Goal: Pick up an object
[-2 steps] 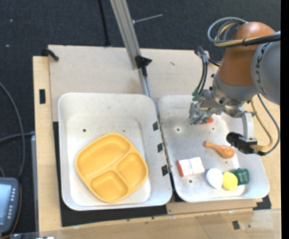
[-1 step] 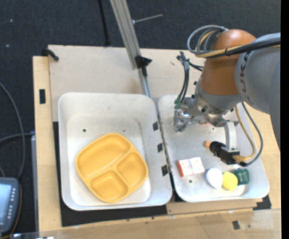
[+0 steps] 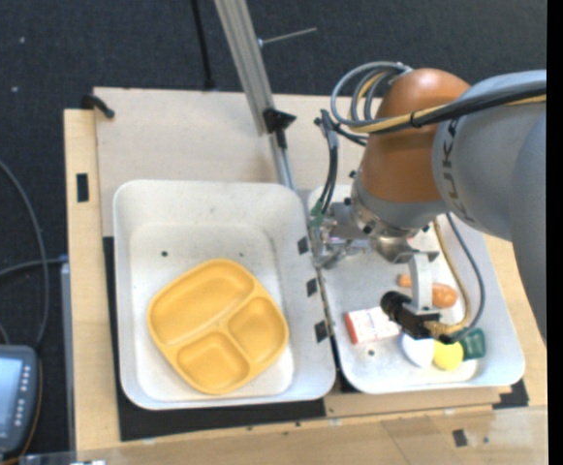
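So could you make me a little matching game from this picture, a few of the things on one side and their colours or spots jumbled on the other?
Things:
1. divided tray
2. small box
3. round toy
4. robot arm's band

Descriptions:
A. orange, above the right bin
B. yellow, near the right bin's front edge
C. white with red, in the right bin
D. yellow-orange, in the left bin

Pairs: 1-D, 2-C, 3-B, 4-A

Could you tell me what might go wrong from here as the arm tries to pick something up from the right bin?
1. The small objects lie bunched together near the right bin's front corner, so closing on one may nudge or drag its neighbours.
2. The arm's wrist hides much of that bin, so a grasp may be hard to confirm.
3. The cables hang low over the objects and might snag.
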### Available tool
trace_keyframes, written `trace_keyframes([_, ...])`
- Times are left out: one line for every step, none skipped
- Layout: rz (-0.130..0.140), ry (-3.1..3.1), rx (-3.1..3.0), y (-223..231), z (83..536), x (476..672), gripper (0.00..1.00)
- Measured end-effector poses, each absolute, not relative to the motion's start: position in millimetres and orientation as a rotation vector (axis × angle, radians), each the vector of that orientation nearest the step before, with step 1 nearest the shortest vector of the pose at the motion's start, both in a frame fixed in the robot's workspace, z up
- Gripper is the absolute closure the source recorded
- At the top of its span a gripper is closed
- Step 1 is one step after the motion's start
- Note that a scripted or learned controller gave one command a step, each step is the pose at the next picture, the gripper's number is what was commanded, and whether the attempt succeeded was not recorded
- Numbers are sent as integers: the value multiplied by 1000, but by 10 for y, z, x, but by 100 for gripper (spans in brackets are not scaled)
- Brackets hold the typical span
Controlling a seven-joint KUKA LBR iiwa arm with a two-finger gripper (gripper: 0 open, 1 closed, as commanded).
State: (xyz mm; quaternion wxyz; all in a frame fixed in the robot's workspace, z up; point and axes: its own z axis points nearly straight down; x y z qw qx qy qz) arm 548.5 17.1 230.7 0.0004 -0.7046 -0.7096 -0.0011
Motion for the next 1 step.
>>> trace_keyframes([-6,-2232,-2210,798,2397,5428,100])
